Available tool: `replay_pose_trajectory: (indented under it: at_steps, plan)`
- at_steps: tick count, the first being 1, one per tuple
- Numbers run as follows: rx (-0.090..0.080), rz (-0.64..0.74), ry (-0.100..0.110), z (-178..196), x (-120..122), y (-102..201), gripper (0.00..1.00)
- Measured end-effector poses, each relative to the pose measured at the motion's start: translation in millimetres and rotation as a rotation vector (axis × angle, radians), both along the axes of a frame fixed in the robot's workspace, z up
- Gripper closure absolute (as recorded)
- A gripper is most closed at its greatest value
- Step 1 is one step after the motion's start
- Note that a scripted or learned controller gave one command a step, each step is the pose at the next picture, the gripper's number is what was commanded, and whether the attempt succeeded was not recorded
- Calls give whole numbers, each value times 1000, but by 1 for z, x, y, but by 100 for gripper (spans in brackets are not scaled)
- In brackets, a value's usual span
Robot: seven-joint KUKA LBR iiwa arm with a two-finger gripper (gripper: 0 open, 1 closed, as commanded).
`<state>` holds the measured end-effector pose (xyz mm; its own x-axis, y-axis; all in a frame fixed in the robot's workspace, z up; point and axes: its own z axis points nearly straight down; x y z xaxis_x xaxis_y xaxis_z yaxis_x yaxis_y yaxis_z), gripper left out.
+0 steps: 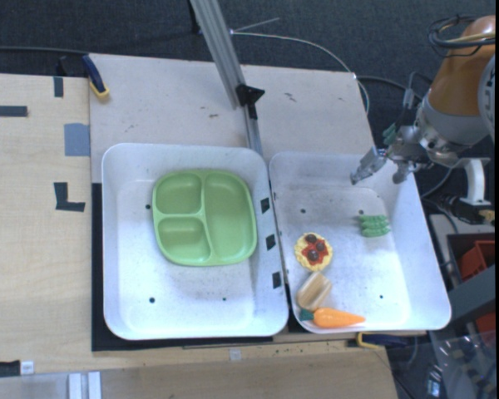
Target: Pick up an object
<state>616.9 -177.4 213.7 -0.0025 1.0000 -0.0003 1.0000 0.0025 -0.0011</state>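
While the gripper (373, 166) hangs over the far right corner of the right bin (416, 302), I cannot tell how it is set; nothing shows in its grasp. Candidate objects cluster nearer: a green piece (373, 225) just below it, a small tart (313, 252), a bun (313, 290) and a carrot (338, 317) against the near rim. That bin's middle offers open room. A green divided plate (205, 217) fills the left bin (125, 298).

A single fixed camera looks down at a slant from above the bench (316, 98), taking in both white bins (125, 306).
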Motion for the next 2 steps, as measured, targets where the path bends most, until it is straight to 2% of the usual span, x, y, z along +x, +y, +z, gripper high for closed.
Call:
replay_pose_trajectory:
  at_steps: [1,2]
  plan:
    - [0,0,0,0,0,0,0]
    - [0,0,4,-46,-5,6,0]
